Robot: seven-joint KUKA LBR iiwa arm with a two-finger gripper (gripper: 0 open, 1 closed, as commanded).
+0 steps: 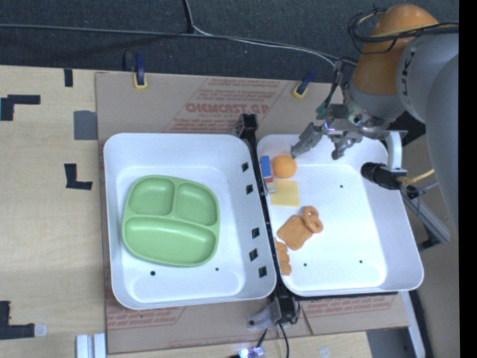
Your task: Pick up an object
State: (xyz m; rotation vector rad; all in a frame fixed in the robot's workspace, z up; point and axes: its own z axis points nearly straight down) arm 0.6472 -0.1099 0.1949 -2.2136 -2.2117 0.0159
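Note:
My gripper point(322, 145) hangs open over the far edge of the right bin point(373, 222), with nothing between its two grey fingers. Just left of its left fingertip lies an orange ball point(284, 165). Below the ball rests a flat yellow square point(285, 193). Nearer the front sit a tan bread-like piece point(294, 233) and a small pretzel-shaped piece point(311, 220) touching it. A small blue and white block point(265, 171) stands against the bin's left wall. Another small orange-brown piece point(283, 260) lies at the front left.
The left bin point(119, 155) holds a green divided plate point(171, 220). Black clips run along the wall between the bins. Two clamps with yellow tips point(139, 79) hold the cardboard at the back. The right half of the right bin is bare.

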